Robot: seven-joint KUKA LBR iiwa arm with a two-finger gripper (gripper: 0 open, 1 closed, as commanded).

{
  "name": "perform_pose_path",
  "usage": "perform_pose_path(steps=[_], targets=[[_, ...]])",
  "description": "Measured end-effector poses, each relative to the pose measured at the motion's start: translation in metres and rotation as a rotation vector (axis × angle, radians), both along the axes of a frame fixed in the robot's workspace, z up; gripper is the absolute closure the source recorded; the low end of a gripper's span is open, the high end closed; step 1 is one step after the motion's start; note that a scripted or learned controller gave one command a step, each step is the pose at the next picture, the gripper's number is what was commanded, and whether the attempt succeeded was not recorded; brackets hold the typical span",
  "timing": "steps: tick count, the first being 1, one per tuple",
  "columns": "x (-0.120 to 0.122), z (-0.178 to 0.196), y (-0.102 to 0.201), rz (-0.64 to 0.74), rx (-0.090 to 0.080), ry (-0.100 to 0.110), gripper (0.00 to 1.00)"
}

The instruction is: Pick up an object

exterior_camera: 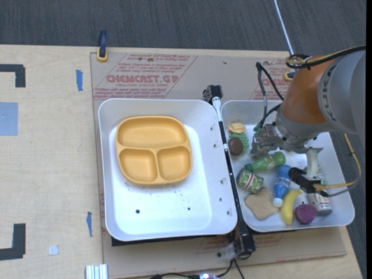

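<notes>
Bench: tan board (46, 156), two white bins, left bin (168, 214) with yellow divided plate (154, 150).
Right bin (343, 208): crowded toy food.
Gripper (263, 147): low over green bottle (268, 161); finger state impossible to tell.
Risk: nudging neighbours, closing on nothing, probably.

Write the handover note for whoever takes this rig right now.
Tool: low in the right bin, over the toy pile near the green bottle; nothing visibly held.
Right bin also holds the banana, bread slice, blue bottle and purple piece.
Left bin holds the yellow divided plate.
Done: no pick confirmed.
Left: grasp one object and lift it.
</notes>
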State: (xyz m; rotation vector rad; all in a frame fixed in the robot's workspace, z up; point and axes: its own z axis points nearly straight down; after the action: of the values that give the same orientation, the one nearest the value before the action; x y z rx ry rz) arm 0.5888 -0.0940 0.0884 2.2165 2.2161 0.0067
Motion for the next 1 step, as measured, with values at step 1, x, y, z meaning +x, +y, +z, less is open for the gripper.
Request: perform_pose_path(steps=[1], targets=[[-0.0002, -0.0008, 0.0001, 0.0, 0.0, 0.001, 0.0]])
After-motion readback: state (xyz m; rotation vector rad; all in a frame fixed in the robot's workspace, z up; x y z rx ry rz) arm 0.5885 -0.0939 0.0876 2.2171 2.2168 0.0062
